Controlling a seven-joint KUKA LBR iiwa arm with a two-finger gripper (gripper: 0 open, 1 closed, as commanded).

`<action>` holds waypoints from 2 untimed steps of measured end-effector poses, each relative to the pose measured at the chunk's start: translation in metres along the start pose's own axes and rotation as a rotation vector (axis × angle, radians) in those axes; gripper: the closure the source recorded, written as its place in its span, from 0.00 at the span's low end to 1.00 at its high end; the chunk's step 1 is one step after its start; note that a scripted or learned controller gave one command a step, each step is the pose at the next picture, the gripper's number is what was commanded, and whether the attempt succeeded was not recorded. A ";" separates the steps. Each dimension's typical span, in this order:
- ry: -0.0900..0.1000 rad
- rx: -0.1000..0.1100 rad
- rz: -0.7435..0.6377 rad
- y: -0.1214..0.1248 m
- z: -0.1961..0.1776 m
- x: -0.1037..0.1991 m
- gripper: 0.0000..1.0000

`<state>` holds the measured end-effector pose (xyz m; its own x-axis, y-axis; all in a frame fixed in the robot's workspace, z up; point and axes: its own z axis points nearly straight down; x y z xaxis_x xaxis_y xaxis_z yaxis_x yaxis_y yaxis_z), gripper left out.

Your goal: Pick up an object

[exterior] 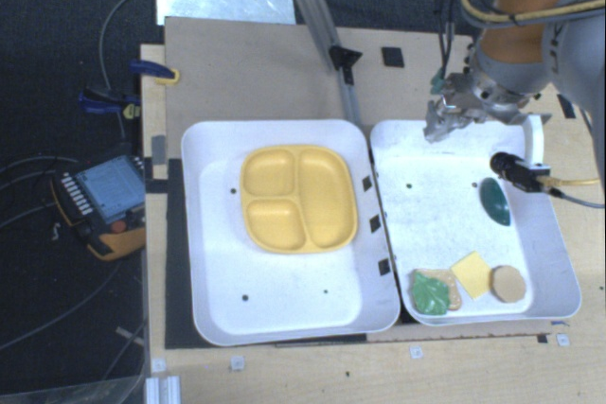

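My gripper (441, 130) hangs over the right bin's (445, 203) far edge; whether it is parted, I cannot tell. Well below lies the yellow block (471, 274), seemingly light and stiff: grasp its flat sides.

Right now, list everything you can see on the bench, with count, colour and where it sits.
bins: two, white, side by side on the bench
divided plate: one, yellow, left bin
teal piece: one, right bin, right side
green item: one, right bin, near edge
yellow block: one, beside the green item
tan disc: one, right bin, near right corner
handheld device: one, orange and blue, left of the bench
gripper: one, grey, above right bin's far edge
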<state>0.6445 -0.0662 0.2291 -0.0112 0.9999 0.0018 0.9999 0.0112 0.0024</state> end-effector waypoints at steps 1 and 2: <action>0.000 0.000 0.001 -0.009 0.000 0.056 1.00; 0.001 0.000 0.000 -0.004 -0.009 0.112 1.00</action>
<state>0.6393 0.0456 0.2386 -0.0116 0.9999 0.0026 0.9999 0.0116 0.0026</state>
